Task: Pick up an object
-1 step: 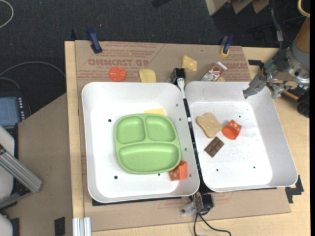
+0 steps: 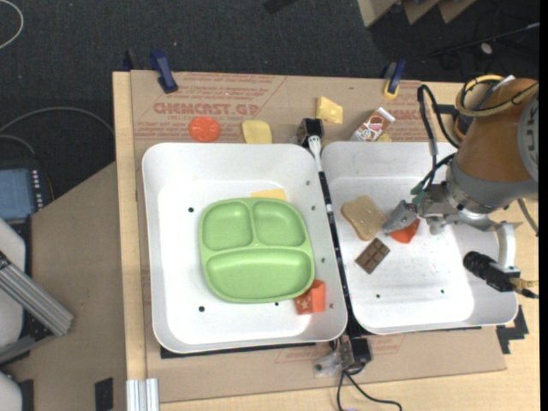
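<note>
I am seeing a small red-orange object sitting in the right bin, near its centre, right at the tips of the hand. The hand is reaching in from three o'clock, its grey fingers pointing toward nine o'clock and overlapping the object; I cannot tell how far they are parted or whether they are gripping it. Just beside it at nine o'clock, a tan bread-shaped piece is lying flat, and a brown chocolate-like block is lying at seven o'clock. The left bin is carrying a green divided plate, with an orange block touching its rim at five o'clock and a pale yellow piece at twelve o'clock. Beyond the bins, on the table, small toy foods are lying scattered.
</note>
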`<state>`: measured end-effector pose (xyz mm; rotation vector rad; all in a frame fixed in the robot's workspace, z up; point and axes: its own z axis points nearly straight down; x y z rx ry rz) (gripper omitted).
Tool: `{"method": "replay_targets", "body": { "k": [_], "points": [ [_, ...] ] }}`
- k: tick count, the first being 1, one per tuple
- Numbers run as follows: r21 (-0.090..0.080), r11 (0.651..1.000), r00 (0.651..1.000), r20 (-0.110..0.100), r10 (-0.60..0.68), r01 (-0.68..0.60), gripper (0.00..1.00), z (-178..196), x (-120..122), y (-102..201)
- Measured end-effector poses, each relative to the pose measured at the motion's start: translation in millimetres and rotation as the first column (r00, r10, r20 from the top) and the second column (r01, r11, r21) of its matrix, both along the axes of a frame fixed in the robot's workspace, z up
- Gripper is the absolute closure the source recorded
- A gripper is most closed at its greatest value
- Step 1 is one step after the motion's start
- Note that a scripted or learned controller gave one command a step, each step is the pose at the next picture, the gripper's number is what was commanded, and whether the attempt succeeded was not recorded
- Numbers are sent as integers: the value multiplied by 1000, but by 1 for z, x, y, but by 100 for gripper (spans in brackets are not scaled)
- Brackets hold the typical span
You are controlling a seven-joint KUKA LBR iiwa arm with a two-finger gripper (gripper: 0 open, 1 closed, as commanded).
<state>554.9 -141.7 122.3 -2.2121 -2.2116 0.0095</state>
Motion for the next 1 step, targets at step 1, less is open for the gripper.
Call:
{"method": "replay_targets", "body": {
  "k": [1],
  "points": [
    [-4,1000,1000,12,-1,1,0,-38,1,9]
  ]
}}
